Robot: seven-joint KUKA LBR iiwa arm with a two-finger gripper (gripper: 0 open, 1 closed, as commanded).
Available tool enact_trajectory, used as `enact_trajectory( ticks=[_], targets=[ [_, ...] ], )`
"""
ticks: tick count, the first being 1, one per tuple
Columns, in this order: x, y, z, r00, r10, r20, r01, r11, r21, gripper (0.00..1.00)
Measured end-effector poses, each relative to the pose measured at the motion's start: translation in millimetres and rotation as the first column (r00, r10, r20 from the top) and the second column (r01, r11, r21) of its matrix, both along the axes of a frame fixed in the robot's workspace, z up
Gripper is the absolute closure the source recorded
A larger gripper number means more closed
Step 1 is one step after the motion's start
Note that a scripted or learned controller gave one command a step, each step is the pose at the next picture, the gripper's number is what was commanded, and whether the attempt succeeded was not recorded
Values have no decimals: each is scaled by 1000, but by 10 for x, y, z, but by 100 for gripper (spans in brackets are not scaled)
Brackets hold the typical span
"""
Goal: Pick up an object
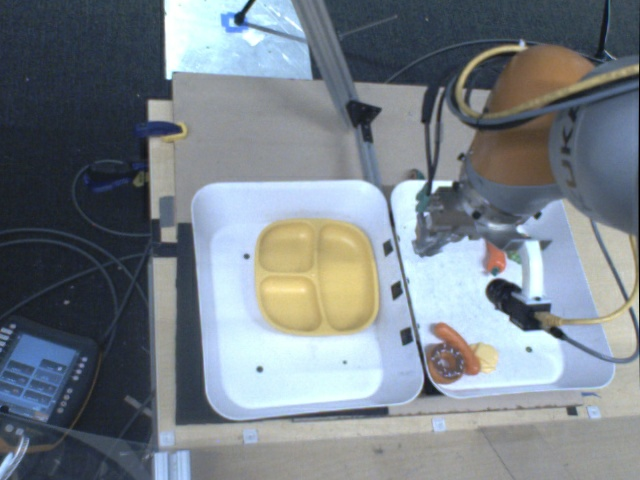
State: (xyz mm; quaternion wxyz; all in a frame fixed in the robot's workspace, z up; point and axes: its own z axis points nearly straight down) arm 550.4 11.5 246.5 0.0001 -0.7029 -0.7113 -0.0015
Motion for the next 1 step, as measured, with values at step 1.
enact_trajectory(
  ticks=[1],
  targets=[
    [76,539,-147,1000,-1,-1,1,1000,-1,100]
  ],
)
